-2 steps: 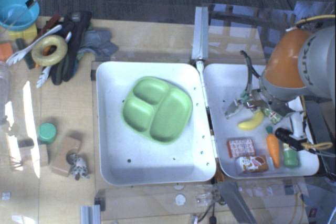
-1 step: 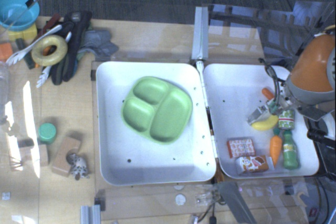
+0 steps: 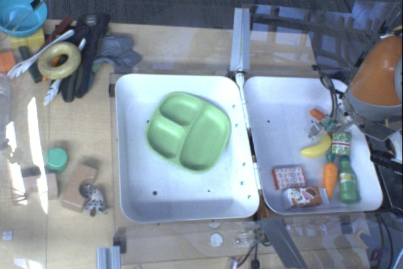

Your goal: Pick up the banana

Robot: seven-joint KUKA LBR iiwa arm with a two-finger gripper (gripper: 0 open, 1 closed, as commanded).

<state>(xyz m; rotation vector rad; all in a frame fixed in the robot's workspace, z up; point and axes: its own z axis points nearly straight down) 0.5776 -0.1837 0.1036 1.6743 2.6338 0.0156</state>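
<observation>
Yellow banana lies in the right bin, just beside the gripper; whether that pincer is closed, I cannot tell; labels too small to read on two cartons, one green bottle; one carrot; one green divided plate.

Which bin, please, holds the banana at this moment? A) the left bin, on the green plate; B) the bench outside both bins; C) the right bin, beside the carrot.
C: the banana lies in the right bin, just above the carrot.

Banana hemmed by bottle, carrot
</observation>
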